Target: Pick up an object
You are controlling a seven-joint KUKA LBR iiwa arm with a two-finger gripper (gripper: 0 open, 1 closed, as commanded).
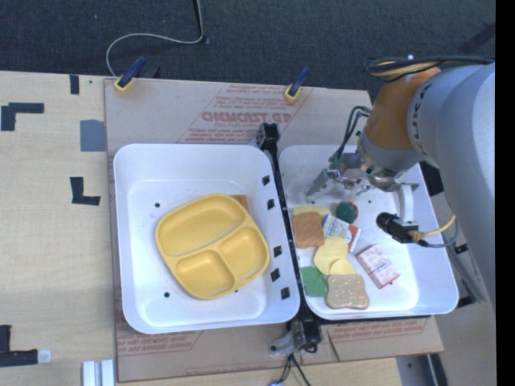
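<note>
**Desk:** What do you have on the feed?

**Me:** I see two white bins side by side on the bench. The left bin (129, 215) holds a yellow divided tray (211, 245), tilted, with a brown edge of something poking out at its one o'clock corner. The right bin (434, 292) holds the small items, and the arm (402, 111) reaches in from three o'clock with its orange band above the wrist.

**Desk:** Where's the gripper?

**Me:** The gripper (326, 185) sits over the right bin's upper half, around eleven o'clock from the bin's centre, pointing toward nine o'clock. I can make out grey metal fingers, but whether they stand wide or narrow I cannot tell. I see nothing between them.

**Desk:** And the pickable things?

**Me:** They are clustered in the lower left part of that bin. A dark green round piece (346, 211) lies just at five o'clock from the gripper, apart from it. Below it is a brown toast-like square (307, 230), with a small white packet (337, 229) beside it at three o'clock. Then comes a yellow piece (331, 256), a green piece (314, 281) at its seven o'clock, and a speckled bread slice (348, 292) at six o'clock. A red-and-white carton (376, 265) lies at three o'clock of the yellow piece.
</note>
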